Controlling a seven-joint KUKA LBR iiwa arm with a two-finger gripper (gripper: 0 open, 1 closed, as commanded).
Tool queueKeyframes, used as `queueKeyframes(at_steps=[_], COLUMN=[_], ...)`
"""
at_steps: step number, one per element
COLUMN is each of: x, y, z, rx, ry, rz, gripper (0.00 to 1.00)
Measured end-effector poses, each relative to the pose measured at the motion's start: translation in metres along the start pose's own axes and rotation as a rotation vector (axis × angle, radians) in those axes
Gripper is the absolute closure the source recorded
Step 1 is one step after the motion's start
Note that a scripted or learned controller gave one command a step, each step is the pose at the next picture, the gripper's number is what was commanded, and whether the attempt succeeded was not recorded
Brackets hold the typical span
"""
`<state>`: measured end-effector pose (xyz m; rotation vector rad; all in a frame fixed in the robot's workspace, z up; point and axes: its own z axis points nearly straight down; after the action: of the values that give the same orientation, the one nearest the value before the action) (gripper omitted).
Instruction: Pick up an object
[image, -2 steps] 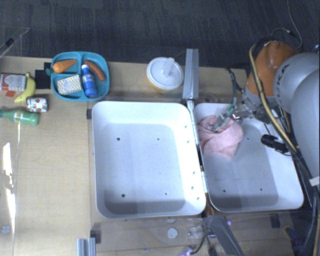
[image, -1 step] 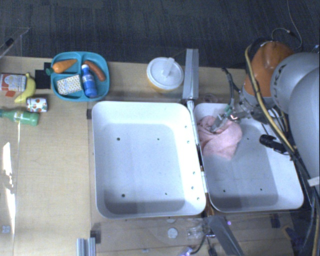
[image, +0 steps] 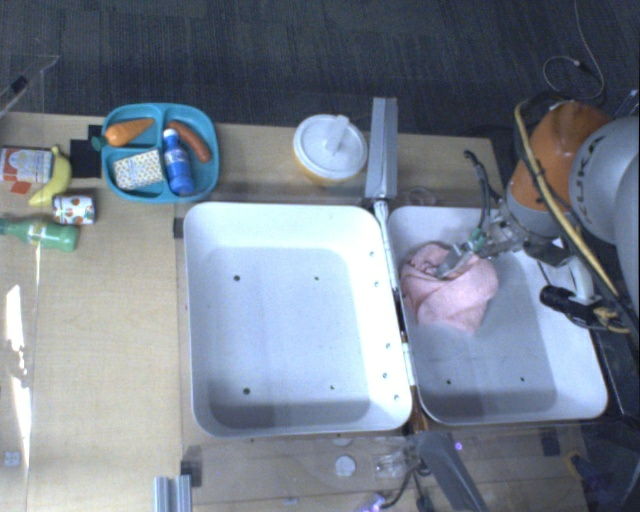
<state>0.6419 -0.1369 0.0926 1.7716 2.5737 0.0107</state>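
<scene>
Claw (image: 468, 252) down on the pink cloth (image: 450, 286) in the right bin (image: 520, 385).
Whether its tips are apart or pinched on the fabric cannot be told. Cloth lies bunched near that bin's back left corner; left bin (image: 290, 320) sits alongside on the bench (image: 100, 350).

Arm (image: 600, 170) cut off at right edge; gripper (image: 470, 252) fingertips lost against pink cloth (image: 450, 285), grip unreadable; labels on small items (image: 50, 190) at left too small to read.
</scene>
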Motion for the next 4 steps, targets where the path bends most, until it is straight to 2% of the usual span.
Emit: queueKeyframes(at_steps=[1, 2, 3, 4], x=[0.002, 0.002, -0.007, 0.037], y=[0.004, 0.004, -0.033, -0.008], z=[-0.011, -0.011, 0.001, 0.001], rx=[-0.006, -0.006, 0.001, -0.001], ry=[0.002, 0.002, 0.003, 0.002], rz=[-0.003, -0.003, -0.048, -0.131], gripper=[1.00, 0.00, 0.00, 0.00])
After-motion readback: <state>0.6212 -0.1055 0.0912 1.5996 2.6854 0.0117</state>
